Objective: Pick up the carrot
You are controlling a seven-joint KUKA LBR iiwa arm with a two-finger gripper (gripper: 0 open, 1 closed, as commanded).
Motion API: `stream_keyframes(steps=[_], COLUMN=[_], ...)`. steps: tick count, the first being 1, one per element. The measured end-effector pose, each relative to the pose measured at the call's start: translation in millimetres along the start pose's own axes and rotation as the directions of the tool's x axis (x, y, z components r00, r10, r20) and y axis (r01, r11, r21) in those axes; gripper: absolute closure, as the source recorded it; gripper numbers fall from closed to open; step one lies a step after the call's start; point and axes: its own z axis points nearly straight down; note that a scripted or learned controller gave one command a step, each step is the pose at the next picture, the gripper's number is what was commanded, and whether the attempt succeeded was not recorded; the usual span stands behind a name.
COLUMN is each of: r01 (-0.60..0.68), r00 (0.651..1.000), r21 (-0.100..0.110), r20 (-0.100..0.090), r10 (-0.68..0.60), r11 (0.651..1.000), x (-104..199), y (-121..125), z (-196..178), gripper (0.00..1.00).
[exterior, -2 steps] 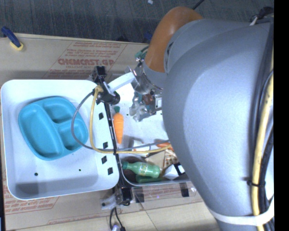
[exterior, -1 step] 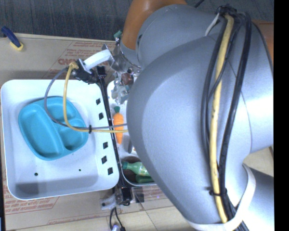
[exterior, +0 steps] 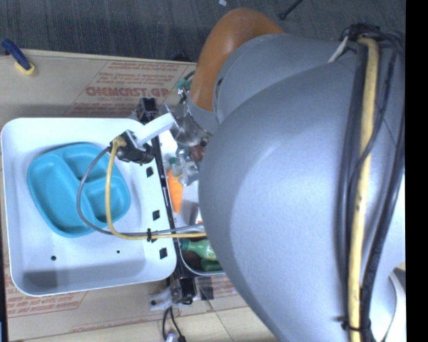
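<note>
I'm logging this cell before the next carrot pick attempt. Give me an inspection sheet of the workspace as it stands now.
Surface: left white bin in plain view; right bin mostly hidden by the arm.
Job's things: carrot, a sliver of orange just right of the divider, beneath the arm.
Clutter: blue divided tray in the left bin; a green item at the right bin's near edge.
Gripper: above the carrot area, finger state not readable.
Cables: yellow cable looping over the left bin; more along the arm.
Surroundings: printed cardboard under the bins; blue-and-yellow object at far left.
</note>
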Motion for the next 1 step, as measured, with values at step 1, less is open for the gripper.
stream_keyframes(steps=[1], r01=[0.125], r00=[0.992], r21=[0.002], r20=[-0.010], r10=[-0.125], r11=[0.992], x=[-66.6], y=[84.3], z=[-76.8], gripper=[1.00])
